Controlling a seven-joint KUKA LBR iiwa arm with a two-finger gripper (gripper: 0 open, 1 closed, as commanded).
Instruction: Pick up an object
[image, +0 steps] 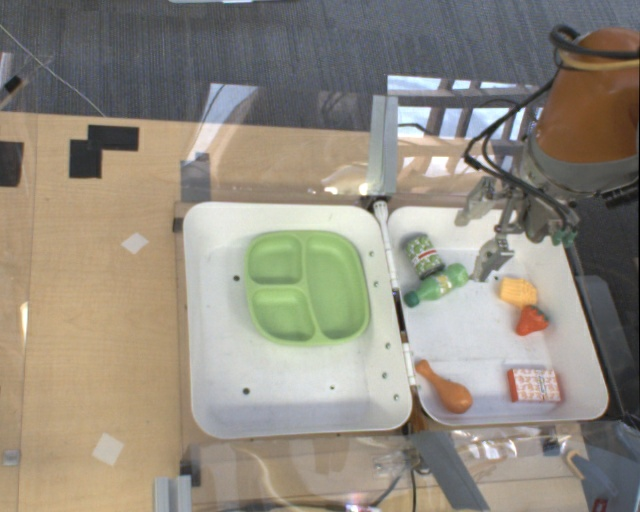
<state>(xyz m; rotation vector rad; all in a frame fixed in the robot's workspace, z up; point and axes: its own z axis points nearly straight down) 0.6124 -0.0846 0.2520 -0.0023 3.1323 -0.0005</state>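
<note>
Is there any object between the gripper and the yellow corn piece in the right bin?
Nothing visible blocks it. The gripper hangs over the right bin, just up-left of the yellow corn piece, with bare bin floor between them. The red item lies beyond the corn, and the green bottle to the gripper's left.

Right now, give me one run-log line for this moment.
gripper: open, above right bin, holding nothing | nearest: green bottle, corn | green tray: left bin

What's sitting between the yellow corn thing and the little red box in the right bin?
In the camera view, a red strawberry-like toy lies between the yellow corn and the red box, close under the corn; bare white bin floor separates it from the box.
</note>
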